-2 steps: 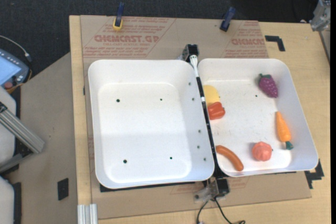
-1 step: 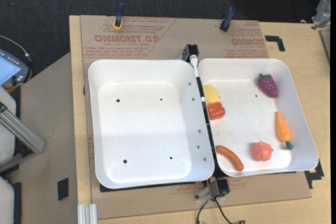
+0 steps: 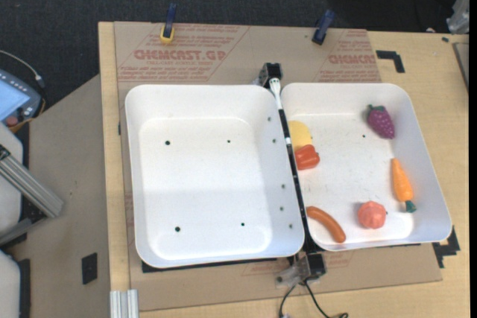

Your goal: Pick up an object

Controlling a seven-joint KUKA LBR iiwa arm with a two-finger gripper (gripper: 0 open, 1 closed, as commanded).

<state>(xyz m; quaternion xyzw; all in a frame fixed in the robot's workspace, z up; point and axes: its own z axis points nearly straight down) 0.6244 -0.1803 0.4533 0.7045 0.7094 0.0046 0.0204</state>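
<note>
All candidate objects are found in the right-hand bin [image 3: 417, 115]; the left-hand bin [image 3: 134, 160] is noted beside it, the two meeting at a shared inner rim. The state of the pincer cannot be told from this view, so no grasp is recorded. Since the arm is stated to reach in from the right, the objects along the right bin's far-right side are judged the nearest: a carrot [image 3: 402, 182], lying with its long axis running roughly top to bottom of the view, its green end toward the lower edge, and a purple grape bunch [image 3: 380, 121] above it. A pink-red round fruit [image 3: 372, 214] is observed near the lower rim, just left of the carrot's green tip. A sausage [image 3: 326, 223] is laid diagonally in the lower left corner, close to the wall. A yellow piece [image 3: 299, 132] and a red piece [image 3: 307, 157] are seen touching one another, hard against the inner rim; access there is judged awkward. The pick is assessed as not yet begun.
</note>
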